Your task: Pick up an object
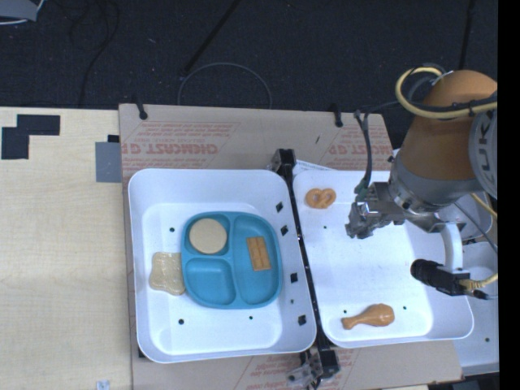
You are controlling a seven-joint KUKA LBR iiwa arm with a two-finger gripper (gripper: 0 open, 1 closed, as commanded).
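My claw [358, 227] hangs over the right bin [455, 319], just beside the pretzel [320, 198]; its grip I cannot tell. The drumstick [370, 317] lies well apart, near the front wall.

You can make out red print on the cardboard sheet [244, 140] in the upper middle of the frame, upside down and too blurred to read for certain.

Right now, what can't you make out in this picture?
- Tool, camera view: small and dark, its own wrist blocks it; state unclear.
- Arm: cut off by the right edge.
- Right bin: far side covered by the arm.
- Pale item beside the blue tray: too blurred to identify.
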